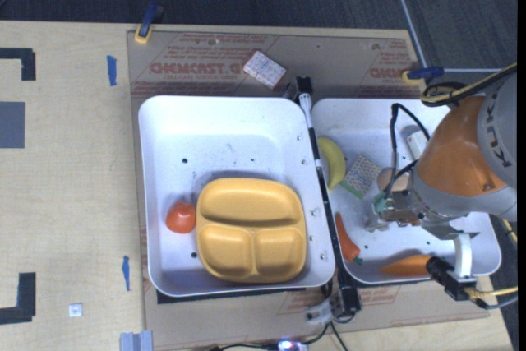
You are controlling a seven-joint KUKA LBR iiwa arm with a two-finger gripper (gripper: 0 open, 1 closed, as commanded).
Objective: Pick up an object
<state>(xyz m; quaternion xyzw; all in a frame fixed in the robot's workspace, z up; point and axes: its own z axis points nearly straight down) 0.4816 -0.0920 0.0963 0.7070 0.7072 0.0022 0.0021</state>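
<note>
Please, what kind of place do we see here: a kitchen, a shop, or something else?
Most likely a robotics lab test bench, not a kitchen. A grey and orange robot arm reaches into one of two white bins taped and clamped to a board, and the bins hold toy items like a yellow divided tray and a banana.

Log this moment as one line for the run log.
arm: over right bin | gripper: low beside banana | grasp: cannot tell | left bin: yellow tray, orange ball

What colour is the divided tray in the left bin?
Yellow. The divided tray shows plainly in the camera view, beside a small orange object.
</note>
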